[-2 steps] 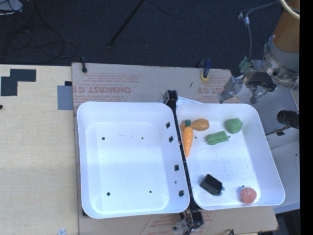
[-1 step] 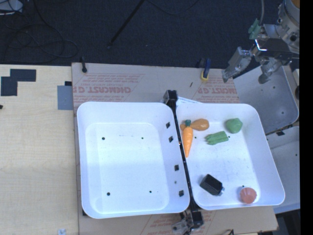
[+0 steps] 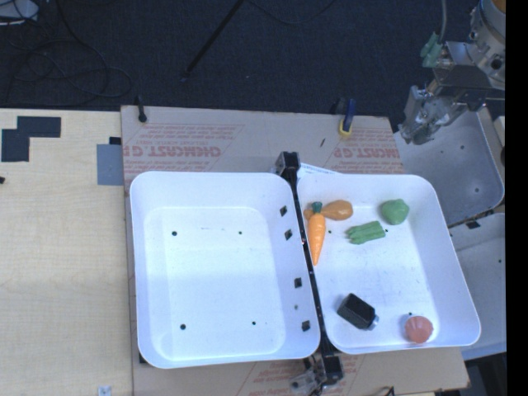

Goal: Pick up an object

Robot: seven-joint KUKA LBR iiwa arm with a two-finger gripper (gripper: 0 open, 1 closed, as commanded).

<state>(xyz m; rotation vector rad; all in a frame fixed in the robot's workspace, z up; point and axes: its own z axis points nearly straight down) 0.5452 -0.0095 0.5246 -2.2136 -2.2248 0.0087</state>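
The gripper (image 3: 415, 130) hangs up at the far right, outside the right bin (image 3: 450, 246) and well apart from everything in it; its fingers are too blurred to call, so I cannot tell their state. Down in that bin lie a carrot (image 3: 316, 236), an orange lump (image 3: 337, 210), two green pieces (image 3: 394, 211) (image 3: 365, 233), a black block (image 3: 357, 312) and a pink ball (image 3: 418, 329).
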